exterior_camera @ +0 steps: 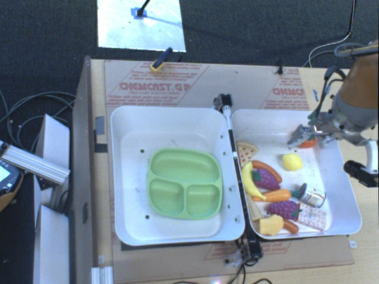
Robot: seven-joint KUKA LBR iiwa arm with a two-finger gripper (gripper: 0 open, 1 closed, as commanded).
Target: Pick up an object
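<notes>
My gripper (304,137) hangs over the far right part of the right bin (345,176). A small orange-red object (308,142) sits right at its tip, partly hidden by it; whether it is held is unclear. Just below it in the view lies a yellow lemon (291,161). Toy food fills the rest of the bin: a banana (249,181), a pizza slice (246,152), a purple eggplant (266,182), a carrot (275,195), purple grapes (283,209), a small can (312,196), a cheese wedge (269,225) and a pink wafer (312,218).
The left bin (127,158) holds a green divided plate (185,183). A black-and-white bar (231,135) runs along the seam between the bins. Cardboard (177,81) lies under both bins. Cables and boxes sit off the bench at the left.
</notes>
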